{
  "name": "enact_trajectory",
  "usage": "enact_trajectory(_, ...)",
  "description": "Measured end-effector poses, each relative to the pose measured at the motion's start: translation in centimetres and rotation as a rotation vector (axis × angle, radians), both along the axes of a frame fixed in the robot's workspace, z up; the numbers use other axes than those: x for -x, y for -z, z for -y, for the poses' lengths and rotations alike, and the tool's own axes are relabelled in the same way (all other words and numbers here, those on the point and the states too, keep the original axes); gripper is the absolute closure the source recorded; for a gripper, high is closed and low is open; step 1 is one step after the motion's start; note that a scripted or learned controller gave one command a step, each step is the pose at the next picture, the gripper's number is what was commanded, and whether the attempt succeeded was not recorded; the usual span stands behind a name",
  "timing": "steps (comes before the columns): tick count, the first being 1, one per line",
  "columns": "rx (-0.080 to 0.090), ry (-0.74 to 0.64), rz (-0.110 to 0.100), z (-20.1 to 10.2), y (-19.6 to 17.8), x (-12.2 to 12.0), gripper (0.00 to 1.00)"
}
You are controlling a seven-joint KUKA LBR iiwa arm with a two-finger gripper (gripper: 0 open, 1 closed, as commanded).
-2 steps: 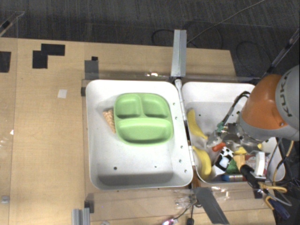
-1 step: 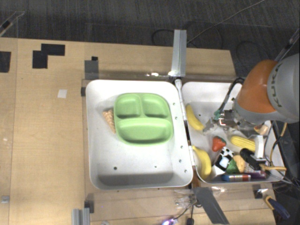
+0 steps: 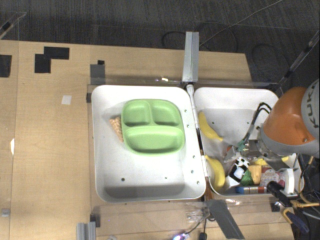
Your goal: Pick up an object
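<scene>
Gripper [image 3: 243, 160] hovering low over right bin [image 3: 235, 101] clutter near bananas [image 3: 212, 149], claw state unclear, nothing lifted yet.

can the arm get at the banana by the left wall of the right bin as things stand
Probably yes. That banana lies in the open against the wall of the right bin, nothing on top of it, and the arm hangs over the clutter just to its right. The wall could crowd a finger.

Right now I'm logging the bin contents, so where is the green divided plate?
The green divided plate lies in the left bin, toward its upper middle, with a tan waffle-like piece tucked against its left edge.
</scene>
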State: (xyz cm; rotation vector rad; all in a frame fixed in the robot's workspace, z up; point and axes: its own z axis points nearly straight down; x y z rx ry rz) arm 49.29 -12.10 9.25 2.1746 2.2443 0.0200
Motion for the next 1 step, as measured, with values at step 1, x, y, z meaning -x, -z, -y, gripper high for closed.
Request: enact_trajectory(1, -0.006, -0.003, 0.006, -0.33, -1.17, -0.31, 1.0)
